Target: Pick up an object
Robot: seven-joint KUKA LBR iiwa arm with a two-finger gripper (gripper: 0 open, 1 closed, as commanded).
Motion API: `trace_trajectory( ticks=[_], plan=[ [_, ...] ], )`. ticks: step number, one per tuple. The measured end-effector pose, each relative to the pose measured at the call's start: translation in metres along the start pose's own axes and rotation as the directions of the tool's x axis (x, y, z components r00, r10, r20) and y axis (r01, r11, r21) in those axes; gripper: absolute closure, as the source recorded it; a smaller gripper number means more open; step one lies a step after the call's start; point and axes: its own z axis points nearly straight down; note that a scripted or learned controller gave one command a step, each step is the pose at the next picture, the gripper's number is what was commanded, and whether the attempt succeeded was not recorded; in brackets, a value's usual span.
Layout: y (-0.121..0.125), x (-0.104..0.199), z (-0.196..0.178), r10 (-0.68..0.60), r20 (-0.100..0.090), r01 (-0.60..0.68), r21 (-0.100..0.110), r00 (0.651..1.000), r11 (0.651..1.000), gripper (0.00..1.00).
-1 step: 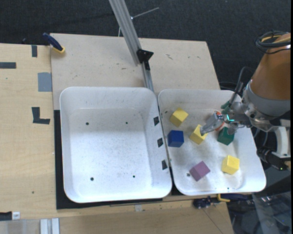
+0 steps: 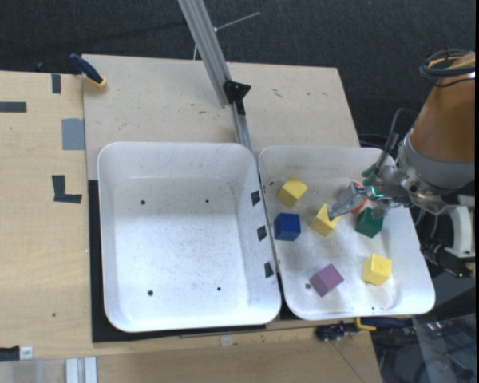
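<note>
The gripper [image 2: 345, 207], whose finger state I cannot tell, is hovering beside the yellow cube [image 2: 324, 221], risking nudging it away.

Blocks [image 2: 326, 219] crowd rt bin [image 2: 415, 302]; left bin [image 2: 112, 166] open.

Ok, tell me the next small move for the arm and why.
Probably lower the gripper slightly onto the yellow block just beneath its tip. It hovers in the right bin between that block and the green block, with nothing visibly held, so the yellow one looks like the nearest target.
</note>
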Motion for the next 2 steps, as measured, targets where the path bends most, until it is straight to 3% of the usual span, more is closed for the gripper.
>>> trace_trajectory(
  ticks=[2],
  plan=[
    [0.016, 0.005, 0.100, 0.001, 0.000, -0.001, 0.006, 1.000, 1.000, 0.00]
  ],
)
